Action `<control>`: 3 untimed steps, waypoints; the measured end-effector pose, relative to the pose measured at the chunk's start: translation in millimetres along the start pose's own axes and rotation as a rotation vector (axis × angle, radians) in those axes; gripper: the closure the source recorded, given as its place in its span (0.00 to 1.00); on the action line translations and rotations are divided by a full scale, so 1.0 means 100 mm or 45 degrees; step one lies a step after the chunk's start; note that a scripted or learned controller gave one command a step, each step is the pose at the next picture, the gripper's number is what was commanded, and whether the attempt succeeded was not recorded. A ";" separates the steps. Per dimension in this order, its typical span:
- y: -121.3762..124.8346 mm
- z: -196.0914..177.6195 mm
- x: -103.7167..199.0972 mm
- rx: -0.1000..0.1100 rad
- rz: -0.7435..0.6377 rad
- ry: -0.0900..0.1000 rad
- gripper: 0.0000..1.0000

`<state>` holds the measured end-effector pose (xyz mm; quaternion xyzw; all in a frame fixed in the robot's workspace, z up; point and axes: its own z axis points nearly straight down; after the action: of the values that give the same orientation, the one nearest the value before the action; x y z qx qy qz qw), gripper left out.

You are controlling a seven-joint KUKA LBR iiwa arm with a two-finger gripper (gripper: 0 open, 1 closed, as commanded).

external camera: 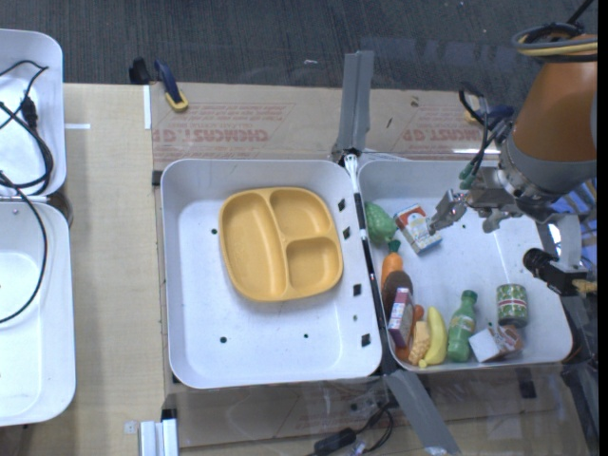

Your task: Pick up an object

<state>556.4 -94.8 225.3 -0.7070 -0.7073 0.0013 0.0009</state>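
End effector [446, 214] beside carton [417, 228].

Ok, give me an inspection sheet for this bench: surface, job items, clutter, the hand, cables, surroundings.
Surface: two shallow white bins, the left bin and the right bin, side by side on brown cardboard.
Job's things: in the right bin, a small red-and-white carton, green plastic bottle, yellow banana, green-labelled can, brown bottle.
Clutter: yellow three-compartment plate in the left bin.
Grippers: hand above the right bin, beside the carton; grip state unclear.
Cables: black cables on the white tubs at left.
Surroundings: dark carpet behind the bench.
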 end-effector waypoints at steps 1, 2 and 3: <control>0.40 0.35 0.33 0.000 -0.016 -0.001 0.00; 0.31 1.15 -0.20 0.000 0.033 0.000 0.00; 0.62 1.34 -0.16 -0.003 -0.019 0.000 0.00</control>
<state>618.3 -110.6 91.3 -0.7018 -0.7124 0.0004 0.0001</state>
